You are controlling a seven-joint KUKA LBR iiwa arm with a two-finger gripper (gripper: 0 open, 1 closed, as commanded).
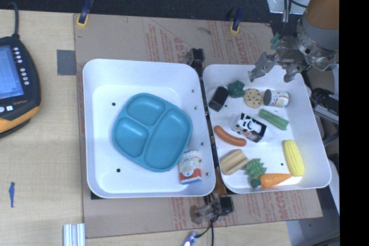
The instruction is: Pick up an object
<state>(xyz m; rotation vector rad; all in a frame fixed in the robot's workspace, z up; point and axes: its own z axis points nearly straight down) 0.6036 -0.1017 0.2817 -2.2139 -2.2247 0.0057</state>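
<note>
Nothing picked up yet — gripper [275, 69] up in the upper right of the frame, fingers spread wide, holding nothing. Just below in the right bin [319, 136] — a cookie [252, 97] and small can [277, 98]. Still to do: drop down, squeeze, lift.

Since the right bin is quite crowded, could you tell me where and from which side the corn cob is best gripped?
Grip the corn cob across its middle, coming straight down from above with the fingers closing on its long sides. It lies flat, long axis running up-down in the view, near the right bin's right wall. Its left side looks free; the carrot lies just below its lower end, so avoid that end.
</note>
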